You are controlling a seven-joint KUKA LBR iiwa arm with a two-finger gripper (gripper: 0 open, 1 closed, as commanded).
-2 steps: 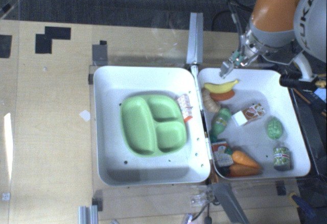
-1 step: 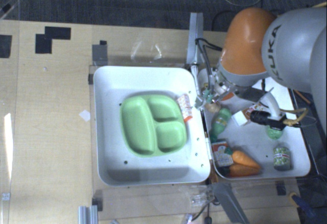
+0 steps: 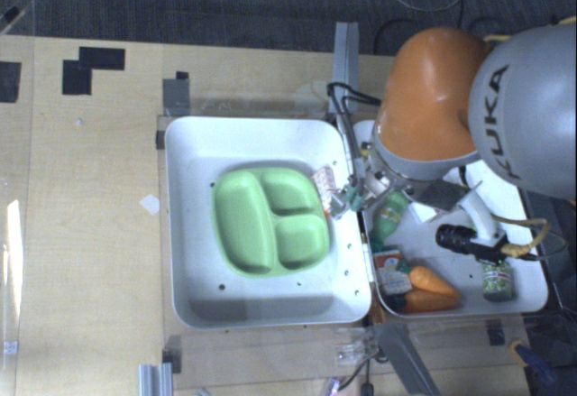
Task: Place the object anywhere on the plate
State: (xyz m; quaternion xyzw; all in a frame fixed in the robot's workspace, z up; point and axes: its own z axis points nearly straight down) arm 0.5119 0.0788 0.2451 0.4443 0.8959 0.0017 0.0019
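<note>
**Q:** Where was the gripper (image 3: 343,198), and what did it carry?

**A:** It hung just off the right rim of the green plate (image 3: 243,223); whether it was open or closed on anything could not be told; a small pale thing (image 3: 325,178), too blurred to name, sat at its tip, just beside the plate's right rim; that was probably the object to be placed; all three hollows of the plate were bare

**Q:** What could have gone wrong from there?

**A:** In my judgement, a release that close to the rim could have let the thing slide off to the right of the plate instead of settling on it; if the tool had nothing in it, nothing would have been delivered at all; the low wrist might also have nudged the plate

**Q:** How many of each thing were there?

**A:** One plate; one grey and orange arm (image 3: 433,105); two white bins, one (image 3: 180,232) around the plate and one (image 3: 532,295) to the plate's right; in that right-hand bin, one green bottle (image 3: 389,216), one carrot (image 3: 433,280), one small carton (image 3: 390,270) and one small jar (image 3: 497,281), all well right of the plate
</note>
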